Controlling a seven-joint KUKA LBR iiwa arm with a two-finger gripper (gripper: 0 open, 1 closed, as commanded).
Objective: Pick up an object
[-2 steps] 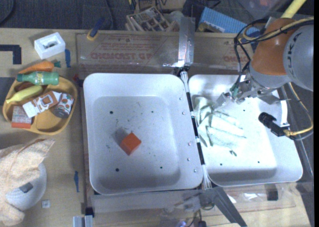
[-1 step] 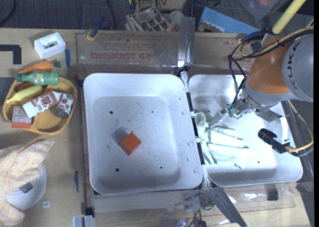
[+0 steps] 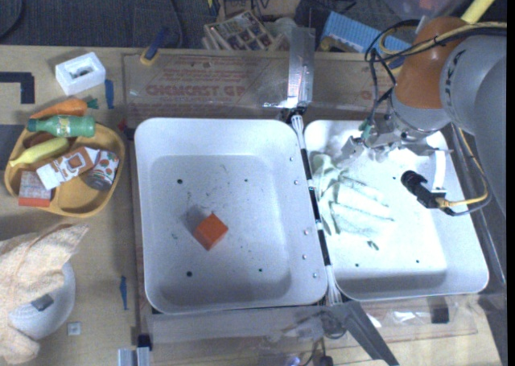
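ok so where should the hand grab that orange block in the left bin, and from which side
Probably from straight above, closing across two opposite flat side faces of the orange block. It sits as a small cube turned diagonally to the left bin walls, away from them, so the hand, now over the right bin, would likely need rotating to match.

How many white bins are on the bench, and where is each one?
2. The left bin holds an orange block; the right bin lies beside it, under the arm.

A robotics lab — wooden bench point(image 3: 48, 59), two white bins point(image 3: 161, 143), loose cables point(image 3: 386, 43) behind.
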